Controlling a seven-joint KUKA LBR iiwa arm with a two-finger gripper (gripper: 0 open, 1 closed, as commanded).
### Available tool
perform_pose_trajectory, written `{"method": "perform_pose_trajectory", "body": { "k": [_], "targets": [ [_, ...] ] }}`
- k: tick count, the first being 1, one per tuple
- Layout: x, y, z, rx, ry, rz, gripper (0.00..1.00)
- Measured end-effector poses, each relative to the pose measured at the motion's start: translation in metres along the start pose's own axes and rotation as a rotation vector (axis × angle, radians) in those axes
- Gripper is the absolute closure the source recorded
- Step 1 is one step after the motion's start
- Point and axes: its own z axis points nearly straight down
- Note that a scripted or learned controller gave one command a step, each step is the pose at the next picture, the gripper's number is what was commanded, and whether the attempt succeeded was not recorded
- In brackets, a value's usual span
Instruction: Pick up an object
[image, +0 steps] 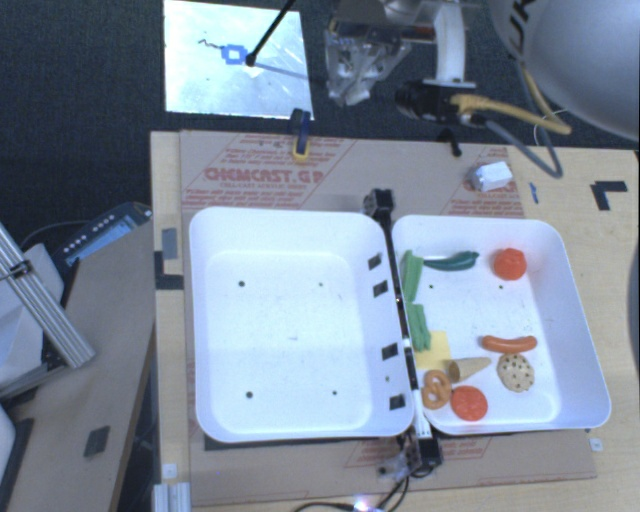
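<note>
Landmark: the right bin (575, 290) is serving as the reference for every place below.
Right bin: it is sitting on the bench (330, 165), its left wall touching the left bin (215, 235) along a black hinged seam (397, 320).
Gripper: the gripper (350, 85) is hanging beyond the bin's far-left corner, well above and apart from everything in it; whether its jaws are open or closed I cannot tell, and nothing is showing between them.
Arm: the grey arm (580, 55) is filling the space beyond the bin's far-right corner.
Green chili: the green chili (450, 262) is lying near the bin's far wall, left of centre.
Tomato: the red tomato (509, 263) is resting just right of the chili, near the far wall.
Green beans: two green bean pieces (412, 278) are lying along the bin's left wall, one behind the other.
Sausage: the sausage (509, 344) is lying right of the bin's centre, toward the near side.
Cookie: the speckled cookie (516, 373) is sitting just nearer than the sausage.
Cone: the cone (468, 369) is lying left of the cookie, touching a yellow block (433, 351).
Pretzel: the pretzel (436, 389) is lying by the near-left corner.
Red disc: the red disc (469, 403) is resting just beside the pretzel, near the front wall.
White box: a small white box (491, 177) is sitting on the bench beyond the bin's far wall.
</note>
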Motion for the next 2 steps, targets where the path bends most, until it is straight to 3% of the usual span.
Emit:
{"method": "perform_pose_trajectory", "body": {
  "k": [1, 2],
  "targets": [
    [0.035, -0.003, 0.001, 0.001, 0.001, 0.0, 1.0],
    [0.047, 0.02, 0.01, 0.0, -0.002, 0.0, 1.0]
  ]
}}
